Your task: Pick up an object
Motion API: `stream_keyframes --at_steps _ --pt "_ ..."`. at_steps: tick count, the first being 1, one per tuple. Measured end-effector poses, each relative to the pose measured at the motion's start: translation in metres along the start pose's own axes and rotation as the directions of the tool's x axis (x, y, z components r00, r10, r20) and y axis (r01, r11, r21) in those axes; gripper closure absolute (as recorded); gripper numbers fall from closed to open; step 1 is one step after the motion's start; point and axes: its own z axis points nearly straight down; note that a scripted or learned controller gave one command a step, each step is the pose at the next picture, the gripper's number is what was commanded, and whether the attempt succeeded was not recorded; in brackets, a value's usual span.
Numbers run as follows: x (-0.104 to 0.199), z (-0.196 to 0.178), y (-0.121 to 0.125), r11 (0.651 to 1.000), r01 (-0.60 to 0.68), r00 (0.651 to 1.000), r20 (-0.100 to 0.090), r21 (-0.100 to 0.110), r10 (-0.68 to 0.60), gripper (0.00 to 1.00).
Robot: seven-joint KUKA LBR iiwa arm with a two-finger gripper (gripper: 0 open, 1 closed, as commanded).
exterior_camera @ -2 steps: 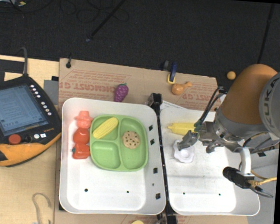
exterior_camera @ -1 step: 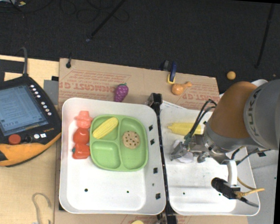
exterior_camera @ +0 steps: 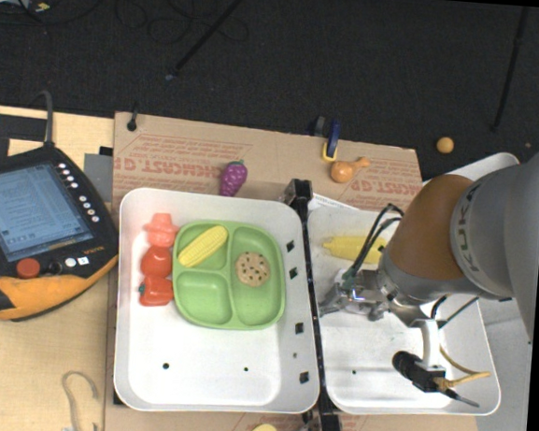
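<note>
Yellow banana [exterior_camera: 346,247] lies in the right bin [exterior_camera: 481,369], right of frame centre, long axis roughly left to right, partly hidden by the arm [exterior_camera: 455,240]. Gripper [exterior_camera: 351,297] sits just below it; whether it is apart or together I cannot tell. Cardboard [exterior_camera: 181,160] behind the bins carries reversed printed lettering. Left bin [exterior_camera: 199,382] holds a green tray [exterior_camera: 231,277] with corn [exterior_camera: 201,244] and a cookie [exterior_camera: 253,269].

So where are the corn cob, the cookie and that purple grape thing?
Corn cob [exterior_camera: 200,245]: camera view, middle of the cob, in the green tray's upper-left compartment.
Cookie [exterior_camera: 252,269]: camera view, centre of its face, in the tray's upper-right compartment.
Purple grapes [exterior_camera: 232,178]: camera view, middle of the bunch, on the cardboard behind the left bin.
</note>
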Motion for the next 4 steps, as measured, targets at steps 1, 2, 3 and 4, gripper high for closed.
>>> stream_keyframes --at_steps 1,2,3,4 --pt "-0.002 -0.011 0.0 1.0 -0.007 1.0 -0.002 0.002 0.007 1.0" --pt "-0.001 -0.053 0.0 1.0 -0.002 1.0 -0.001 -0.002 0.002 1.0" --pt "-0.001 -0.095 0.004 1.0 -0.001 1.0 -0.001 -0.003 0.001 1.0" --pt "-0.003 -0.144 0.004 1.0 -0.001 1.0 -0.001 -0.005 0.001 1.0"
